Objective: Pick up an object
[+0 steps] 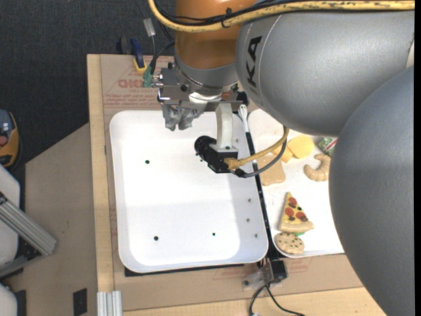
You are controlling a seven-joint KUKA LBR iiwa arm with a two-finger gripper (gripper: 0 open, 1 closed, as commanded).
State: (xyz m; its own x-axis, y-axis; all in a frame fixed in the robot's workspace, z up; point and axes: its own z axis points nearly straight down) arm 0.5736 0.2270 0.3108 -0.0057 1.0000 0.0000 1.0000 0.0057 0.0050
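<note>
Two white bins: left bin (131, 196) under the gripper (179, 118), right bin (322, 242) beside it, part hidden by the arm. Toy foods right of the tool: one pizza slice (295, 216), one cookie (289, 243), one yellow cheese piece (301, 145), one tan curved piece (318, 168).

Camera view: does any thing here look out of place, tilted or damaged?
Nothing stands out. The pizza slice, cookie and a tan piece lie flat in the right bin, none visibly broken or spilled over its wall. The gripper is over the far edge of the left bin.
</note>
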